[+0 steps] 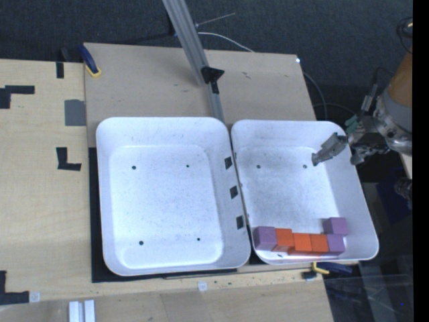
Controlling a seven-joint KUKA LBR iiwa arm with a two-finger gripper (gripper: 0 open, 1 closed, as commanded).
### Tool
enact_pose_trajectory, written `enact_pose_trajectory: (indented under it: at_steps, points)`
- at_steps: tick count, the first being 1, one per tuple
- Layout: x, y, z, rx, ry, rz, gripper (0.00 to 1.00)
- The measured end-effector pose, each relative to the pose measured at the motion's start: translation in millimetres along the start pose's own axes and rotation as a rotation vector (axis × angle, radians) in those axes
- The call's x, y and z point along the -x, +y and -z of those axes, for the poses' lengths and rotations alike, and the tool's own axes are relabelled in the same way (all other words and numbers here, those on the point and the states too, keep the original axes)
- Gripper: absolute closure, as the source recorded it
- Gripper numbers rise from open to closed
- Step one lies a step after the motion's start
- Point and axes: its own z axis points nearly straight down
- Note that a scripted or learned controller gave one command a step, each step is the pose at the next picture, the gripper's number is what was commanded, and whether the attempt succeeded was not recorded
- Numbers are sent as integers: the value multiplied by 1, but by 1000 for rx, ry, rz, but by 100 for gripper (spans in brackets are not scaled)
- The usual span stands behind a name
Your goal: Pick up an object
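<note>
two shallow white bins side by side on the bench. left bin (114,200) w/ just dark specks on its floor. right bin (348,180) has a row of blocks along its near wall: purple block (265,236), orange blocks (303,241), 2 more purple blocks (335,233) at the right end, one stacked. gripper (338,146) sits over the right bin's far-right rim, well apart from the blocks; can't tell how wide it's parted, nothing seen in it.

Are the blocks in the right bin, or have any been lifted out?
In. The purple and orange blocks lie clustered along the near wall of the right bin; the hand sits at the bin's far right edge, apart from them.
</note>
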Motion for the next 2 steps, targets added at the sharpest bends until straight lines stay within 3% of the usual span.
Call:
enact_pose_trajectory:
  at_steps: [1, 2]
  points:
    - [-37, 0, -3, -7, 3, 6, 0]
    - [-40, -28, -12, -10, 2, 0, 0]
